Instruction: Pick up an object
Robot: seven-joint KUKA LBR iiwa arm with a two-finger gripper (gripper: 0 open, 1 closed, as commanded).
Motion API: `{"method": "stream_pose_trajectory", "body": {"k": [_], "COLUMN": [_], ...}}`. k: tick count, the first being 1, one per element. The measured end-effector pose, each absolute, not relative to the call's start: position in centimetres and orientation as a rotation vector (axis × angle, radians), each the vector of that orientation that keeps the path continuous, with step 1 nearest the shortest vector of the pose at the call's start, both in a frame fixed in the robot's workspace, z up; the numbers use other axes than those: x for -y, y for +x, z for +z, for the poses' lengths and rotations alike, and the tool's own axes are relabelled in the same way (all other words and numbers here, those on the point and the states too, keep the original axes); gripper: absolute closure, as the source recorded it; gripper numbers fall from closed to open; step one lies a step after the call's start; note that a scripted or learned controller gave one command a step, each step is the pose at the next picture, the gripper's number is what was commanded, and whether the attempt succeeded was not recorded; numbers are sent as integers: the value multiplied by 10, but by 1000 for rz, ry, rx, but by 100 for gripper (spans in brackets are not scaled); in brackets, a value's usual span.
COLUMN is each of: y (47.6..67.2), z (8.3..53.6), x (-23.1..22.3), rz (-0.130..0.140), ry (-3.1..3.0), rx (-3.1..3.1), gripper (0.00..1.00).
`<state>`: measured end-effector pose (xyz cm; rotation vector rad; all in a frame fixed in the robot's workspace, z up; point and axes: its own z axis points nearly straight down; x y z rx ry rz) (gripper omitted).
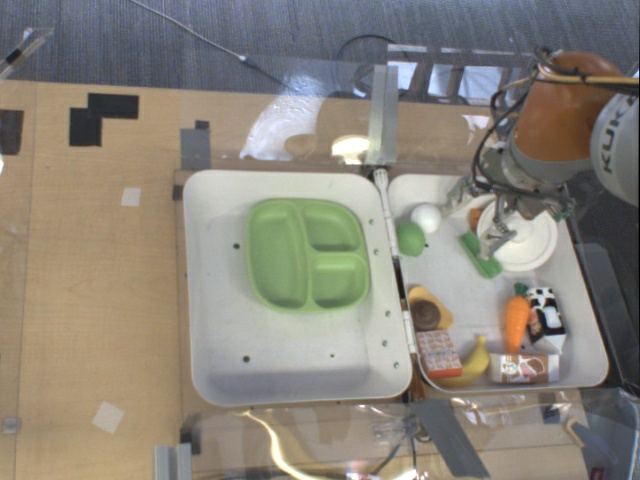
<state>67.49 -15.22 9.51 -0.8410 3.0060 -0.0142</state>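
A grey arm with an orange band reaches in from the right over the right bin on a wooden worktop; its jaws hang low over the bin's far half, above a white plate, and whether they are open or closed cannot be told, nor whether anything sits between them; a green stick lies tilted just beside the plate's left edge, below the jaws; a white ball and a green ball sit touching near the bin's left wall; nearer the camera lie a brown-and-yellow piece, a red box, a banana, a carton on its side, a carrot and a black-and-white toy, the last two side by side; the left bin holds a green divided tray, set near its middle, three compartments facing up; a metal post stands behind the seam between the bins.
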Motion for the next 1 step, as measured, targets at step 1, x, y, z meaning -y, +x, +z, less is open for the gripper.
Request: {"method": "stream_pose_trajectory", "body": {"k": [1], "y": [631], "z": [96], "x": [124], "rz": [-16], "ry": [-923], "rx": [-2979], "gripper": [0]}}
